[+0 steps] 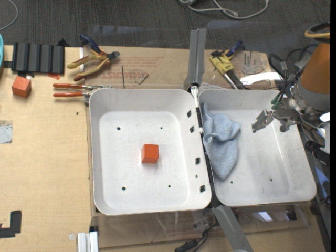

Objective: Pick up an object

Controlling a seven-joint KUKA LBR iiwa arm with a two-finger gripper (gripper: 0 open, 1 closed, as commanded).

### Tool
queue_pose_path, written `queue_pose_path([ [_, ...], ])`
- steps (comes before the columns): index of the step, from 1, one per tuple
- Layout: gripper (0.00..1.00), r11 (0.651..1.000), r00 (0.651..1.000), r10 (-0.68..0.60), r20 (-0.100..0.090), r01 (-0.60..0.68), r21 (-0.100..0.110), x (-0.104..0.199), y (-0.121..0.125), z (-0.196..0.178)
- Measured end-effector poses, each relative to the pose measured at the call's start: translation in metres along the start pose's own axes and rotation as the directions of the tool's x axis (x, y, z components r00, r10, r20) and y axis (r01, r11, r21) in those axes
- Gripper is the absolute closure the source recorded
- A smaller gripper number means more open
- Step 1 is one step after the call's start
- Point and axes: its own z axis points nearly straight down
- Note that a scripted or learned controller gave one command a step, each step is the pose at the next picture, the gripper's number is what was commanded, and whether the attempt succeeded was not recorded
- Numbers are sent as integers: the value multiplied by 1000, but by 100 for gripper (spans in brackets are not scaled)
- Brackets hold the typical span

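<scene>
An orange cube (150,154) lies near the middle of the left white bin (105,193). A crumpled blue-grey cloth (220,143) rests against the left wall of the right white bin (294,188). My gripper (272,125) hangs over the upper right part of the right bin, to the right of the cloth and apart from it. Its fingers (260,123) stand open with nothing between them. The orange band of the arm (317,70) shows at the far right edge.
On the bench left of the bins lie a second orange block (21,86), yellow-handled pliers (92,60), a red-handled tool (71,91) and a black ribbed part (39,58). A yellow clamp (226,64) sits behind the right bin. Cables run along the arm.
</scene>
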Motion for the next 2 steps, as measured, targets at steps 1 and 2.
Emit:
queue_pose_path([
  [1,0,997,997,-78,1,78,-3,-30,-7,101],
  [2,0,951,951,309,-13,-309,4,-55,-33,81],
])
